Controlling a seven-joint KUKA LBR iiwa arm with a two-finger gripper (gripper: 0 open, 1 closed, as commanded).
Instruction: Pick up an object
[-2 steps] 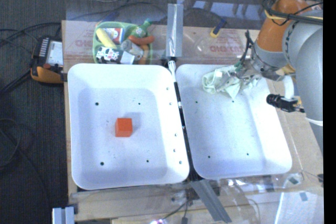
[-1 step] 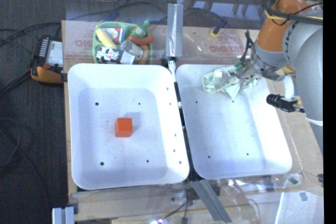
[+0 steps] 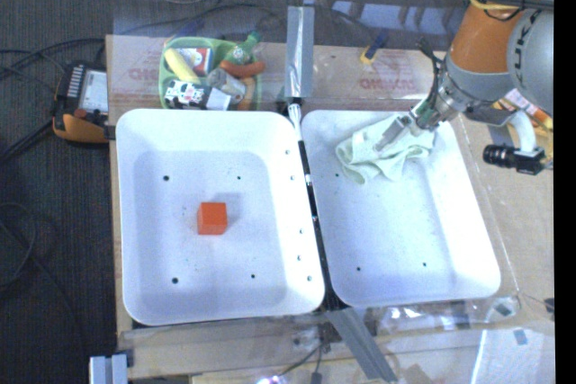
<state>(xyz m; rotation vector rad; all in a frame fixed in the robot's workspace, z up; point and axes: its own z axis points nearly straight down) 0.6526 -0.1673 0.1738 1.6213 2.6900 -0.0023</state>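
Pincer point(image 3: 396, 136) at upper right of frame, tips down on pale cloth point(image 3: 382, 156) in the right bin point(image 3: 450, 274). Opening and grip: cannot tell. Cloth spreads lower-left from the tips. Orange cube point(image 3: 212, 218) lies well apart, left bin point(image 3: 144, 283).

Even, bright overhead light — white bins point(image 3: 135, 139) slightly washed out, shadows soft, the whole picture mildly grainy.
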